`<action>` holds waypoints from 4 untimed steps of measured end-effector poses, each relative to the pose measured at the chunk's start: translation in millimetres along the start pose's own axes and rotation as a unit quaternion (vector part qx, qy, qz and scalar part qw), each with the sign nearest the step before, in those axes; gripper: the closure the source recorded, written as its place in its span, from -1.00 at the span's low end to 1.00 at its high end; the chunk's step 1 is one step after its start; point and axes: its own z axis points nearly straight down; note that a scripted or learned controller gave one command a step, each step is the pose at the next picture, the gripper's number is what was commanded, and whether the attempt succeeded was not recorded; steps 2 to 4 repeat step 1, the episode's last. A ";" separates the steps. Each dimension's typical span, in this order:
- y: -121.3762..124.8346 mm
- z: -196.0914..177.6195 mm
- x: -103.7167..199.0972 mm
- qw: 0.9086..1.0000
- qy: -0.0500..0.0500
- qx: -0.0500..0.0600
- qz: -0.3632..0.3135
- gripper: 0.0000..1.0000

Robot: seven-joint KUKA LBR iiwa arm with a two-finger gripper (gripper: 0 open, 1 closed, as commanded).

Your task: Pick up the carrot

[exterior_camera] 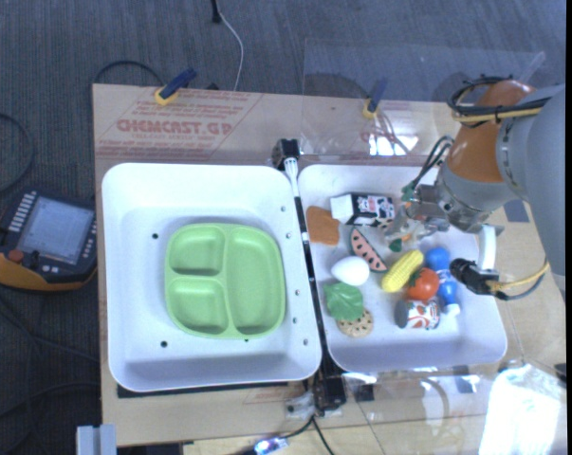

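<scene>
Reaching in from the right, the grey arm (513, 150) with its orange band hangs low over the right bin (475, 344). The gripper (416, 212) sits above the pile of toy food, near the back of that bin. It is too small and blurry to tell how it stands or whether it has hold of anything. I cannot pick out the carrot for sure in the pile. Under the gripper lie a yellow corn cob (402, 269), a slice of watermelon (363, 249), a white egg (350, 272), a red tomato (422, 283) and a cookie (356, 325). A green plate (225, 279) with three parts lies in the left bin (134, 207). Both bins sit side by side on a brown board (191, 126).
</scene>
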 end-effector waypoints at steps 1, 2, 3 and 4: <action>29.3 -109.1 -14.3 0.991 -0.001 -0.002 0.133 1.00; 29.3 -109.1 -14.3 0.991 -0.001 -0.002 0.133 1.00; 29.3 -109.1 -14.3 0.991 -0.001 -0.002 0.133 1.00; 29.3 -109.1 -14.3 0.991 -0.001 -0.002 0.133 1.00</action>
